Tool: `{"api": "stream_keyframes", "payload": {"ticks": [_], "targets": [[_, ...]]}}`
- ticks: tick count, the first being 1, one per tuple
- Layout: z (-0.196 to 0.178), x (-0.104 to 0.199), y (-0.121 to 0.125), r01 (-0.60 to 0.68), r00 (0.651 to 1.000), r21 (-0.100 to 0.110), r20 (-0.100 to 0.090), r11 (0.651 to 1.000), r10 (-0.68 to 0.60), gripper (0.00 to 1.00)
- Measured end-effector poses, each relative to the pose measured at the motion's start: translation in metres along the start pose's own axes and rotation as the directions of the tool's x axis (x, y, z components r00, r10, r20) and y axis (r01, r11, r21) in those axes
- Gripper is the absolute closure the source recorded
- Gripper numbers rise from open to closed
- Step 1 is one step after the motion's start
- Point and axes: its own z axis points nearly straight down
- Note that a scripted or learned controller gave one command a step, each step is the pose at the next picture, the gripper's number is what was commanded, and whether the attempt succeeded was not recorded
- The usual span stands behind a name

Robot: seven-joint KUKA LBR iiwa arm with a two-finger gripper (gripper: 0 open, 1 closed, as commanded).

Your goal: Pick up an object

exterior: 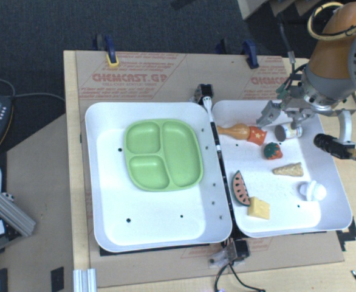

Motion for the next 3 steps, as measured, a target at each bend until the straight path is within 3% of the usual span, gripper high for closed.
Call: {"api": "stream_keyframes", "payload": {"ticks": [1, 2, 3], "targets": [[-0.009, 0.000, 0.003, 0.003, 1.000, -0.015, 0.002, 1.000, -0.003, 0.00], [0.045, -0.010, 0.004, 0.002, 1.000, -0.011, 0.002, 1.000, -0.002, 0.00], [0.067, -0.007, 0.011, 0.007, 1.000, -0.034, 0.002, 0.999, -0.007, 0.00]]}}
